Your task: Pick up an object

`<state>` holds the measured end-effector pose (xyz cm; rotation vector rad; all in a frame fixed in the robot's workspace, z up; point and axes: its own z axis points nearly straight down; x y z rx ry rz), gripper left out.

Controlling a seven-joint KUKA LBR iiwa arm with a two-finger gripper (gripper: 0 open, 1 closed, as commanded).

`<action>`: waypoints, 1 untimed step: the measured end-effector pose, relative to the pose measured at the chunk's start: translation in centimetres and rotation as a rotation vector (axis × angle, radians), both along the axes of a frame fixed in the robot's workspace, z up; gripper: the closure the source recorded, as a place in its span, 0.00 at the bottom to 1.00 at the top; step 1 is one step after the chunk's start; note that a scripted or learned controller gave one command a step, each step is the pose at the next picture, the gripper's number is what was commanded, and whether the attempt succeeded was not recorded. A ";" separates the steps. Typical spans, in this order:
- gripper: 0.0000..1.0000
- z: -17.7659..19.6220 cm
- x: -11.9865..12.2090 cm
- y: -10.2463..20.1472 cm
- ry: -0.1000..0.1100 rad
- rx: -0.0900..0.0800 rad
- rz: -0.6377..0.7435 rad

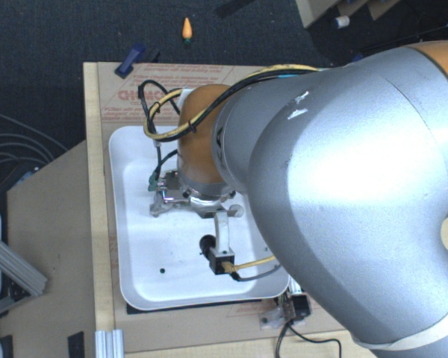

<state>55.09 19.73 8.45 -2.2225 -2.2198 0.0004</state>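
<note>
object in sight is a single small dark speck, too small to say what it is. it lies on the bare floor of the white bin, in the part nearest the camera and toward the view's left, clear of the rim and of everything else. the gripper hangs over the middle of the same bin, farther from the camera than the object and a little to its right, well apart from it. seen from above, the gripper is mostly covered by the wrist, so whether it is spread or pressed together cannot be told. the orange band sits just above the wrist, with yellow and black cables looping off its left side over the bin's far rim. the grey arm reaches in from the right and covers the right half of the bench, a pale board with red print along its far edge. a small black device with a thin lead sits on the bench just past the bin's near right corner. on the dark floor beyond the bench lie a small orange piece and a blue piece, the blue one at the bench's far edge near its left corner.
</note>
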 end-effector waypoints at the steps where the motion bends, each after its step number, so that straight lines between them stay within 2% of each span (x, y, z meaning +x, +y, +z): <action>1: 0.00 11.4 -2.6 -2.4 0.000 0.000 0.000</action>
